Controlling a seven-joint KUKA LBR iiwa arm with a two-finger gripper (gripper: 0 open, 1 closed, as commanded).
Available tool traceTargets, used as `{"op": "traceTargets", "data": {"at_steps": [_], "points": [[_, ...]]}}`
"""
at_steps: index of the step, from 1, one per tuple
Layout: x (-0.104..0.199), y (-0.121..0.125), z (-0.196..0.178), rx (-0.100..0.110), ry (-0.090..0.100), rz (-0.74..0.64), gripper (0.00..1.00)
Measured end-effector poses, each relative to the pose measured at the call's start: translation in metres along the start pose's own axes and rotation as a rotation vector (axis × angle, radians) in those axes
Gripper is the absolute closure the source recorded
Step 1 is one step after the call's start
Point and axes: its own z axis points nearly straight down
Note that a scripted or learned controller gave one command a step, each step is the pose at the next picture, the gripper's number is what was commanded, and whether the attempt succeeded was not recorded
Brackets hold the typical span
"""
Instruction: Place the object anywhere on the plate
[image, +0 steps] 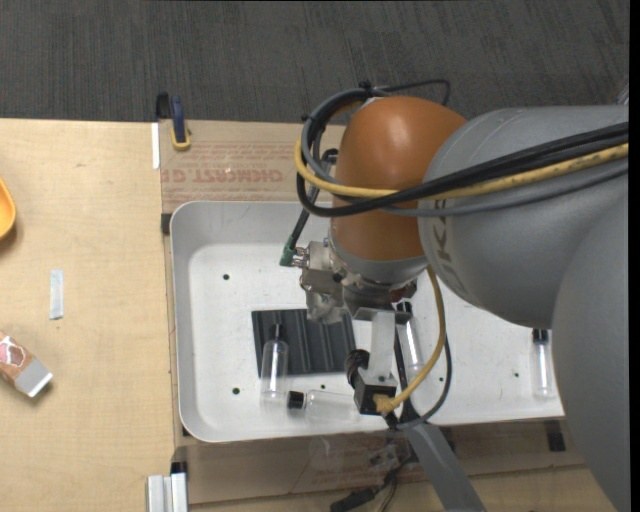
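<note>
A black ridged plate (300, 345) lies in the white bin (200, 300), toward its front. One clear vial (273, 360) rests across the plate's left edge. Just in front of the plate, a second clear vial with a black cap (315, 401) lies on the bin floor. My gripper (332, 305) hangs over the plate's back right corner, mostly hidden under the orange wrist band. Beside the gripper on its right there is a clear tube (408, 340); whether it is held cannot be made out.
Another clear vial (541, 365) lies at the bin's right side, next to the arm. On the wooden bench to the left are an orange object (5, 212), a small white strip (56, 295) and a wrapped item (22, 366). A blue clamp (177, 122) stands behind the bin.
</note>
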Motion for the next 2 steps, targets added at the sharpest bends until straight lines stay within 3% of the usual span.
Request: {"op": "traceTargets", "data": {"at_steps": [1,2], "points": [[0.0001,0.0000,0.0000,0.000,0.000,0.000,0.00],[-0.0016,0.0006,-0.0075,0.003,-0.004,0.001,1.00]]}}
